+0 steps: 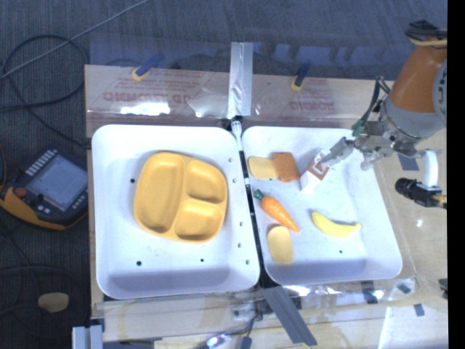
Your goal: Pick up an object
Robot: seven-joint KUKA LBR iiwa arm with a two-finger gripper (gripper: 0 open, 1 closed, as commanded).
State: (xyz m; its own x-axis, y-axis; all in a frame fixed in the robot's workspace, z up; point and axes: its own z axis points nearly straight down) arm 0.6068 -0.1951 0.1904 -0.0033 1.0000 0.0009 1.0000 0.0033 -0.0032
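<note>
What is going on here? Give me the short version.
A grey and orange arm reaches in from the right over the right bin, its gripper right by a small carton near the bin's back. Whether it grips the carton is unclear. The bin also holds a carrot, a banana, a potato and two bread-like pieces. The left bin holds a yellow tray.

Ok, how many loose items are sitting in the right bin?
6: pale piece and brown piece upper left, carton by the gripper, carrot, banana, potato-like lump at front.
</note>
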